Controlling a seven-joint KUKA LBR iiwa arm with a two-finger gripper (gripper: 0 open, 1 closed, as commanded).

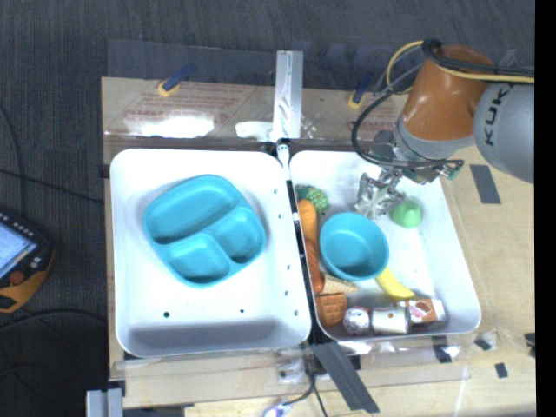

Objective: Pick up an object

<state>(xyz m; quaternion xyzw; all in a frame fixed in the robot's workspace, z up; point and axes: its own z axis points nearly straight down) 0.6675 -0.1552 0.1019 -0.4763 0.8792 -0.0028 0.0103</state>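
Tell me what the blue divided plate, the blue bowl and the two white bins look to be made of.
Blue divided plate: likely moulded plastic, satin, with soft highlights and rounded ridges. Blue bowl: probably the same plastic, smooth and evenly coloured. White bins: apparently glossy thin plastic, given their bright reflections and rounded rims.

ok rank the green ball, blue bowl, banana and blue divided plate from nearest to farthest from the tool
From the tool:
1. Green ball, just beside it in the right bin.
2. Blue bowl, mid right bin.
3. Banana, toward the right bin's front.
4. Blue divided plate, in the left bin.
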